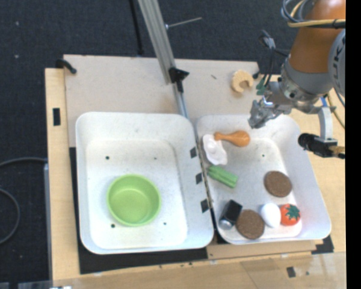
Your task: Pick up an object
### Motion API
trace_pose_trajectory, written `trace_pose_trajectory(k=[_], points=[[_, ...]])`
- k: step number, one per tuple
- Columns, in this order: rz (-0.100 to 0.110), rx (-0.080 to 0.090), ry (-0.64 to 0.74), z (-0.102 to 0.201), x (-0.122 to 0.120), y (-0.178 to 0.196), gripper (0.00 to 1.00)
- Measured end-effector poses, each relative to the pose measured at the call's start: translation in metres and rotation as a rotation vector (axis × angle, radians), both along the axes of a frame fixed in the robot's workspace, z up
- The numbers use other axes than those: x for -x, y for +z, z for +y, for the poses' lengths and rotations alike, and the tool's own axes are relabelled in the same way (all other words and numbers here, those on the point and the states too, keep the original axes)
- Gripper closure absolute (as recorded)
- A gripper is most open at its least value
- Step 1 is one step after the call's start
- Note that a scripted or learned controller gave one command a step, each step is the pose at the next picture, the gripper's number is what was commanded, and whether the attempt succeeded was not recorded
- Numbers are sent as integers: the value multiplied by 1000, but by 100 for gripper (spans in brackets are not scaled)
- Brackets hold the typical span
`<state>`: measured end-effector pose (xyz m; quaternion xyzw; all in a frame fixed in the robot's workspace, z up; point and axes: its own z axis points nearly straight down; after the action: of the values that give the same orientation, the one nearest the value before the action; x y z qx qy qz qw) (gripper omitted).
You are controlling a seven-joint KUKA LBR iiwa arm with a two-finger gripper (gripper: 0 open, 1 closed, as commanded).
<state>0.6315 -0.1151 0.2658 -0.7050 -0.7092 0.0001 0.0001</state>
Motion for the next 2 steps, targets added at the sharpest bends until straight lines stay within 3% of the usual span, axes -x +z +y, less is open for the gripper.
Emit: trace_pose_trajectory(k=[1, 2], points=[[-3, 0, 1, 60, -12, -2, 100], [0, -1, 1, 117, -8, -6, 100]])
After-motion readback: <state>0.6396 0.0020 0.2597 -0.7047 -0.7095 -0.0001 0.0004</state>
